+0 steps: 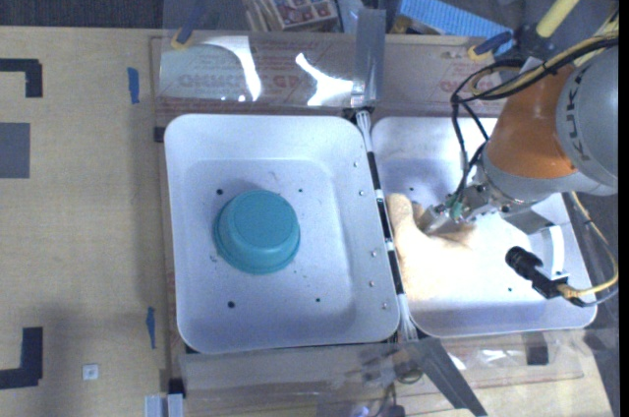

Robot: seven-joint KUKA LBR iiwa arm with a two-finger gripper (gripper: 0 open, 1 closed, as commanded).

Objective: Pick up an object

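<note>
We are lowering the gripper (439,218) onto the pale soft object (418,243) in the right bin (491,312); we cannot tell its state; lifting presumably needs a firm pinch.

Two-finger gripper (439,218) tips blurred, state unclear; pale tan soft object (423,253) under it partly hidden, identity unclear; grey arm (580,125) cut off at right edge.

One fixed camera looks down at a slant on both bins (366,171) from above the bench (79,208)
</note>
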